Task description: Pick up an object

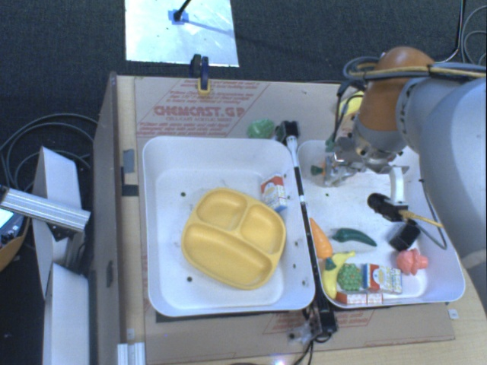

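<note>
landmark: the yellow plate (232,238), the divided one lying in the middle of the left bin (169,204). Everything below is placed off that plate.
arm (445,120): grey, comes in from the view's right, well off to the right of the plate and farther back.
end effector (335,169): down low in the right bin (346,204), back and to the right of the plate, in that bin's far corner on the plate's side. Honestly can't tell how far open it is, and I can't make out anything in its grasp.
small carton (274,192): red, white and blue, right at the plate's far-right edge, looks like it's touching. Same bin as the plate.
carrot (321,243): just right of the plate, across the wall between the bins.
green pepper (354,236): right of the plate, a bit beyond the carrot, lying flat.
banana (330,274): right of the plate's near corner, close to the bin wall.
green veggie (349,277): right of the plate's near corner, just beyond the banana.
flat box (384,279): red, white and green, farther right of the plate again, beside the green veggie.
pink toy (412,261): well to the right of the plate.
stray green thing (261,129): behind the plate, outside both bins, on the cardboard sheet (205,109) covering the desk.
</note>
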Robot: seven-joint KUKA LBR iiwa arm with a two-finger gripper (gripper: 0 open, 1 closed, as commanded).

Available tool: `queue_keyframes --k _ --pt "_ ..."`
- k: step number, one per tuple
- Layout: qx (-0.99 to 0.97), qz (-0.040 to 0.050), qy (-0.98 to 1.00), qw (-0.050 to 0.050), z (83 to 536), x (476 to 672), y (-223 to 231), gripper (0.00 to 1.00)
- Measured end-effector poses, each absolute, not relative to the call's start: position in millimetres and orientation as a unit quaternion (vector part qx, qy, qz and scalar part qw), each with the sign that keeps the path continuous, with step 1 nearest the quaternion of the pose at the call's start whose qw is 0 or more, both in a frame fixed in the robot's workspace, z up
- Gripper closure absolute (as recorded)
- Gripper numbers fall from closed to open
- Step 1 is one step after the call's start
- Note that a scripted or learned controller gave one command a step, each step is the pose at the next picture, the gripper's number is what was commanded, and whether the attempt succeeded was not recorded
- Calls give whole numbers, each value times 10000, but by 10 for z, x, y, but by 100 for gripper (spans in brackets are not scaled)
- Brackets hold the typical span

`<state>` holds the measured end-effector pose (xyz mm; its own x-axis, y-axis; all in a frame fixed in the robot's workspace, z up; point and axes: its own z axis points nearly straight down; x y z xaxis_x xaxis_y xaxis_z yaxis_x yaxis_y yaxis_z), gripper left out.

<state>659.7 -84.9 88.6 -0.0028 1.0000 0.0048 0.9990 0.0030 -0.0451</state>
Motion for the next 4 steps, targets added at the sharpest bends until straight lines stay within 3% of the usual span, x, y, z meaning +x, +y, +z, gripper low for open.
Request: queue_keyframes --k 1,2,3,4 --pt "-7087 1 -7055 -14 1413 6090 -1309 100" --pt "-7067 -6 -7075 -10 1386 6114 -1271 0" --pt "-7048 -2 -7095 7 815 6223 -823 0" --pt "-7061 -15 -7081 -20 853 6459 -1017 0"
